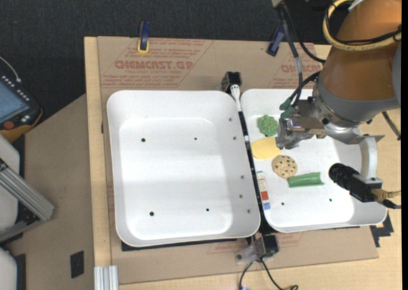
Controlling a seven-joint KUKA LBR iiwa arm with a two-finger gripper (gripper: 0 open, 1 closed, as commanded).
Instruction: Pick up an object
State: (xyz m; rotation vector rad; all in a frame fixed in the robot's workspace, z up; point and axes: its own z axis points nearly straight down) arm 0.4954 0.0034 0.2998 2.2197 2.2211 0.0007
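Observation:
The right bin (319, 215) holds a green broccoli-like piece (267, 124), a yellow flat piece (264, 149), a round tan cookie with dark spots (284, 166) and a green oblong block (305, 180). My gripper (285, 140) hangs over the bin's middle, just right of the broccoli piece and the yellow piece and above the cookie. Its tips point down toward the bin floor near the yellow piece. No object shows between them.
The left bin (127, 174) lies beside the right one, with a black divider (245, 142) between them. A black cylindrical part (350, 181) reaches over the right bin's right side. The grey and orange arm (363, 59) covers the bin's far right corner.

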